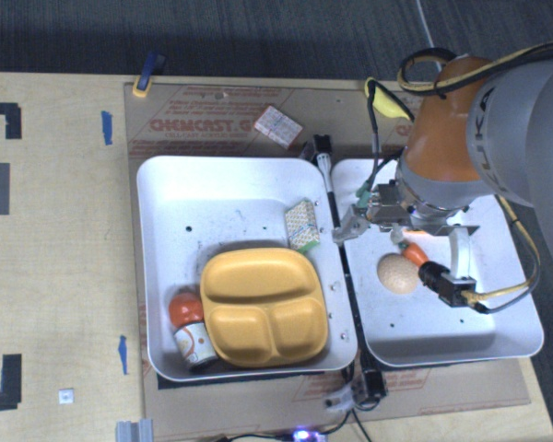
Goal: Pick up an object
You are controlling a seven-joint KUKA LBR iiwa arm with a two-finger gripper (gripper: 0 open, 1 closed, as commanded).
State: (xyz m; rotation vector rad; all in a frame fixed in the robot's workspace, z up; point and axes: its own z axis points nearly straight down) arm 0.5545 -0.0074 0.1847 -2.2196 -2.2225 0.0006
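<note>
Hovering over the right bin (498,330), the arm's gripper (415,233) sits low above the tan egg-shaped object (397,274); whether the claw is spread or pressed together cannot be told, since the wrist hides it. That object lies near the middle of the right bin, just beside an orange carrot-like piece (411,250) close under the wrist. To do the step well, the arm should probably centre over the rounded object before descending and close across its narrow width — a smooth, curved shape is likely to squirt sideways if pinched off-centre. Counting: two white bins; in the right, one tan object and one orange piece; in the left bin (166,201), one yellow compartment tray (263,302), one orange-capped bottle (190,328) and one patterned packet (301,224).
</note>
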